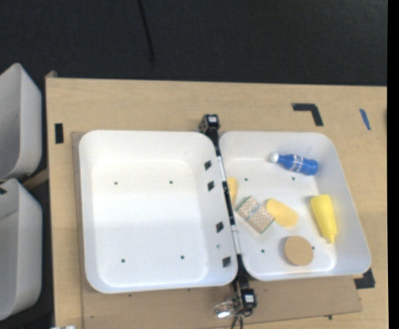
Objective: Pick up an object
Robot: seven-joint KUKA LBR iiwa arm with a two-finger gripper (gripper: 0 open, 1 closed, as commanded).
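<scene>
Crowded together in the right white plastic bin (343, 157): blue bottle (297, 163), yellow bottle (324, 216), round tan disc (298, 251), patterned sponge block (254, 214), yellow oval (282, 212).

**Lab test bench, not a home or shop**

We read this as a robotics lab cell. We see a bare plywood bench (186, 101) with black tape corner marks (309, 112) and a blue tape mark (365, 118) laid on it as registration marks. Two shallow white bins (144, 279) sit side by side, joined along a black clipped seam (223, 204) with small fittings at both ends. The right-hand bin carries a mixed set of small test items: a blue bottle (297, 163), yellow pieces (324, 216), a tan disc (298, 251). Dark floor surrounds the bench; white moulded housings (4, 184) stand at the left.
</scene>
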